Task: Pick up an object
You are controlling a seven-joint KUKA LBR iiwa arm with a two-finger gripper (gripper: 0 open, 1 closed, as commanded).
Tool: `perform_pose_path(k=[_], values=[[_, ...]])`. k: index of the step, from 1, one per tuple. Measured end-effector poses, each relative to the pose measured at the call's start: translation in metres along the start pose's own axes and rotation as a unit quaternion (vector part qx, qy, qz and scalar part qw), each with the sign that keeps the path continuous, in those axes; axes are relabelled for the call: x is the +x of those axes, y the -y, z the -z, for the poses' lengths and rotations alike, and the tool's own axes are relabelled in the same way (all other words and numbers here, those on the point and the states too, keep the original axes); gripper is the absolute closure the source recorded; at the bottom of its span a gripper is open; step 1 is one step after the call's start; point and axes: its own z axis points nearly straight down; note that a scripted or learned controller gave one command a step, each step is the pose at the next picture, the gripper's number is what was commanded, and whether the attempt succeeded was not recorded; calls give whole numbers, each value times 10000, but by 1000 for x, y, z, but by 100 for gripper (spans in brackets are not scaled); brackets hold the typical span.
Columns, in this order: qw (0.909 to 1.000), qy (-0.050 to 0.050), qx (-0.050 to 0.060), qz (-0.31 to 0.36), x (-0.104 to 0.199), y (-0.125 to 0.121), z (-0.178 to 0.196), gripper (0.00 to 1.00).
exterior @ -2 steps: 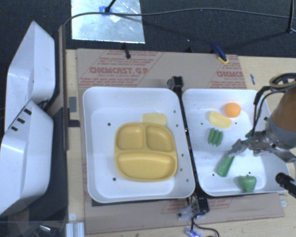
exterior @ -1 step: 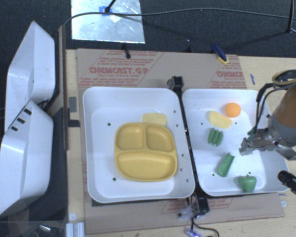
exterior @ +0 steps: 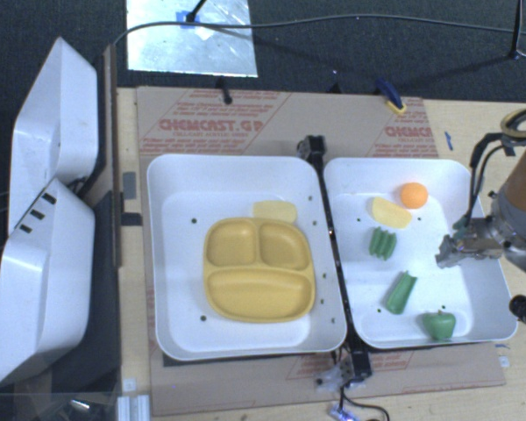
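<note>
In the left shallow white plastic bin sits a yellow plastic divided tray with three compartments, two small at the far side and one long at the near side. Just beyond its far edge lies a pale yellow flat block, touching or nearly touching the tray's rim.

The right shallow white plastic bin holds five small toy foods. Towards the far side lies a pale yellow oval slice, and just beside it to the right, touching or nearly so, a small orange ball. Nearer the middle is a short ribbed green piece, and nearer the camera a longer green pod-shaped piece lying at a slant. By the near right corner rests a green pepper-shaped piece.

The two-finger grey gripper reaches in over the right edge of this bin, at mid depth. Nothing shows between its tips, which are too small and dark to tell whether they stand apart or together. The ribbed green piece and the pod-shaped piece lie to its left, clearly apart from it; the orange ball is beyond it, and the pepper-shaped piece nearer the camera, neither touching it.
</note>
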Motion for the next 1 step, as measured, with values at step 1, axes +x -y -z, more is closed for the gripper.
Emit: perform_pose_path(k=[1], values=[[10000, -2, 9, -1, 0, -1, 19, 100]])
